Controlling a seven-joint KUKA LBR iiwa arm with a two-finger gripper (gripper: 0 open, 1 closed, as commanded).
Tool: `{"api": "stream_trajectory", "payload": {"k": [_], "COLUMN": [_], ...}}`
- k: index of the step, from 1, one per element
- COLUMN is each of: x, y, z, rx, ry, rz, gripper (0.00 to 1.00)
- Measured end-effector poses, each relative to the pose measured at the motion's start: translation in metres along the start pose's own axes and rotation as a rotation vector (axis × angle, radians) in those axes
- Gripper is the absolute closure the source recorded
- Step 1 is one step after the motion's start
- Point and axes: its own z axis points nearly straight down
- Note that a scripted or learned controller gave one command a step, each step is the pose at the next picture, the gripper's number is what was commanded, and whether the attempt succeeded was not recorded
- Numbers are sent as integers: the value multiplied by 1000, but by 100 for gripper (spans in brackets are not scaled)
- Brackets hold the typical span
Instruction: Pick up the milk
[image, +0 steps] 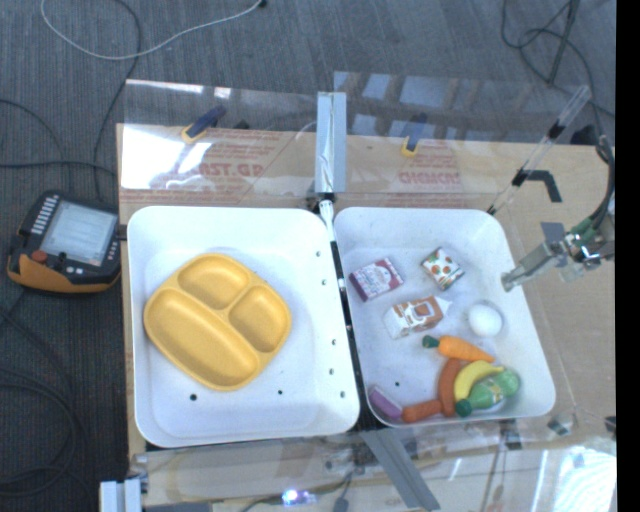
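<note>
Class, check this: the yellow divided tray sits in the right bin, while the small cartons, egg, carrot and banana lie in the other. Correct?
Not quite. The camera view shows the yellow divided tray in the left bin; the cartons, egg, carrot and banana lie in the right bin.

left bin (150, 400): holds the divided tray (217, 319), near its middle
right bin (510, 250): just beside the left bin — all the small items lie in it
back row: two cartons (375, 278) (441, 268), side by side
middle: milk (416, 316), egg (485, 320) to its right
front right corner: carrot (462, 348), banana (478, 376) — clustered together
pendant (65, 243): left of the bench
</note>
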Motion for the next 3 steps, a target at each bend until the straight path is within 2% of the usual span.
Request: {"api": "stream_trajectory", "payload": {"k": [1, 2, 3], "x": [78, 62, 43], "y": [12, 61, 82], "z": [81, 224, 241], "rx": [3, -4, -38], "ry": [1, -1, -15], "rz": [-60, -279, 61], "gripper": [0, 0, 0]}}
